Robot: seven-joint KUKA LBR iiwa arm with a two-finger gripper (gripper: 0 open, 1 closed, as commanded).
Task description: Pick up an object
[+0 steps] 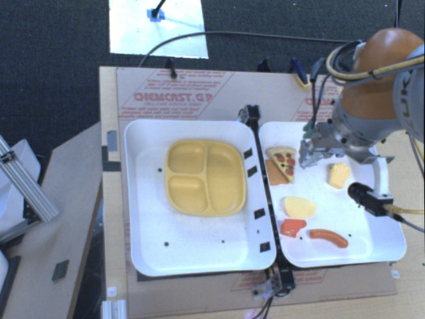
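Down at the near edge of the right bin, a sausage lies on its side, and just to its left sits a red piece. Up a touch, a yellow chip-shaped piece lies just above the red one. Over in the left bin, a yellow divided plate sits square in the middle. Back on the right, a corn piece rests near the arm, and a pizza slice lies against the divider with a brown piece tucked beside it. And there's the gripper, hanging low between pizza and corn, nothing seen between its fingers; whether they're apart or together, can't tell from this angle. Beyond, the bench board carries red lettering.
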